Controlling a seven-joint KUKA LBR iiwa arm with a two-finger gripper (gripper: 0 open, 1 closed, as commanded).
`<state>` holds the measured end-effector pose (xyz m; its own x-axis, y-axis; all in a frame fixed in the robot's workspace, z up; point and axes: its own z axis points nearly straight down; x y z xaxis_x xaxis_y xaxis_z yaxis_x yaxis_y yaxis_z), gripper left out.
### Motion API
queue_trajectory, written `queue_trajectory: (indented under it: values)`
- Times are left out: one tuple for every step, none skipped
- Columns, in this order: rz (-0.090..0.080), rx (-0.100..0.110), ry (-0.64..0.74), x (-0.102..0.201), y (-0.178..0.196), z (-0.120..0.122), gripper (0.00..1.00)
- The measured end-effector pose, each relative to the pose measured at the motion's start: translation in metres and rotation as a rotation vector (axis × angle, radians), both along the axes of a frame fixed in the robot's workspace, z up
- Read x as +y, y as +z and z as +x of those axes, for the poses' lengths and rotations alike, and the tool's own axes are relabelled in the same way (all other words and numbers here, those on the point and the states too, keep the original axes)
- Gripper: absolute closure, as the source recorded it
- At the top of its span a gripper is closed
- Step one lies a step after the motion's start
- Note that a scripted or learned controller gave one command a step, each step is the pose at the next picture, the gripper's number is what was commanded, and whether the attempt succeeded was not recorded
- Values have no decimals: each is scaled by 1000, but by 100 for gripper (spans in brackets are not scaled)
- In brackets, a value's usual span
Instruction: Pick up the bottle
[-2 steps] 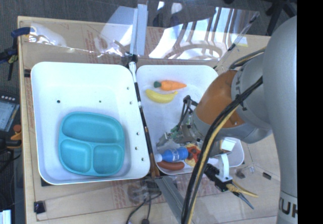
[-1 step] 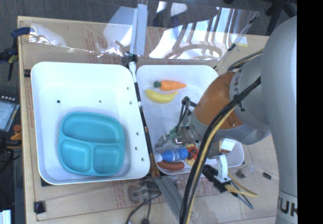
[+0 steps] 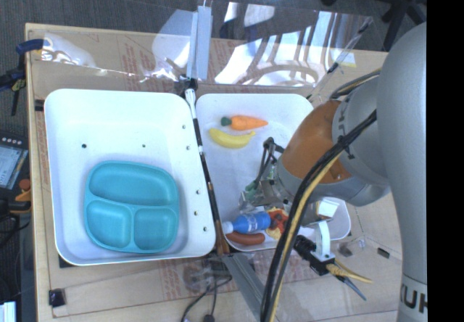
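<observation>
Approach step: gripper (image 3: 255,196) poised above bottle (image 3: 250,224), no grasp confirmed.

Bottle lies on its side at the right bin's (image 3: 290,104) 6 o'clock, against a sausage (image 3: 246,239); finger opening cannot be told. Next: descend squarely astride it. Banana (image 3: 230,138) and carrot (image 3: 246,122) lie toward 12 o'clock.

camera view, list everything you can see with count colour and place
bins: 2, white, side by side on the bench
divided tray: 1, teal, left bin, near front
carrot: 1, orange with green top, right bin, far end
banana: 1, yellow, right bin, just in front of the carrot
bottle: 1, blue with white cap, right bin, front edge, lying down
sausage: 1, reddish brown, right bin, just in front of the bottle
arm: 1, grey with orange band, over the right bin
end effector: 1, dark, just above the bottle
</observation>
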<state>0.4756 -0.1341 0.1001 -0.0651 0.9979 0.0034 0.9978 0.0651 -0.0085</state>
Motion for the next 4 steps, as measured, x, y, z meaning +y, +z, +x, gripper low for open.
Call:
queue_trajectory:
  values:
    - [-1,0,1,0,0,0,0]
    - [-1,-3,-9,1,-9,0,0]
    - [0,0,-6,1,0,0,100]
    - [0,0,-6,1,0,0,0]
